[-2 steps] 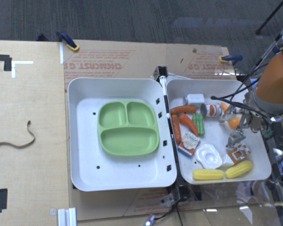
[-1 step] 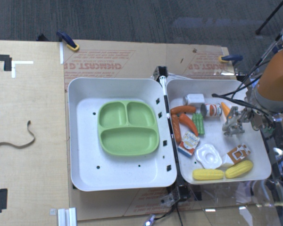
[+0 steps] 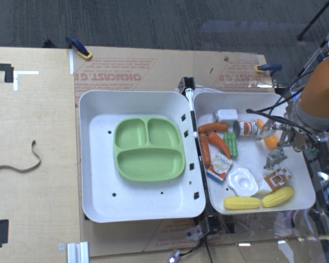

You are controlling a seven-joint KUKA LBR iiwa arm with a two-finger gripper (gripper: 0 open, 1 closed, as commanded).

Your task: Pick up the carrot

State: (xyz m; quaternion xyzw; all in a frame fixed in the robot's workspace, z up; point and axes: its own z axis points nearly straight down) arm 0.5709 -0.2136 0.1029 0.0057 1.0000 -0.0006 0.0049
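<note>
The carrot [image 3: 218,144] is a short orange tapered piece lying in the left part of the right bin [image 3: 301,201], beside a green vegetable [image 3: 231,145]. Two longer red-orange pieces lie near it, one [image 3: 213,127] just above and one [image 3: 205,150] to its left. My gripper [image 3: 275,159] hangs over the right half of the same bin, well to the right of the carrot and apart from it. It points down near a small orange fruit [image 3: 270,142] and a brown waffle-like piece [image 3: 277,178]. Nothing shows in its grasp.
The right bin also holds two yellow corn cobs [image 3: 259,200], a white cup-like piece [image 3: 242,181], a small can [image 3: 247,128], a white block [image 3: 227,115] and a printed packet [image 3: 219,165]. A green divided plate [image 3: 149,149] lies in the left bin [image 3: 93,190]. Cables run across the right bin's far right side.
</note>
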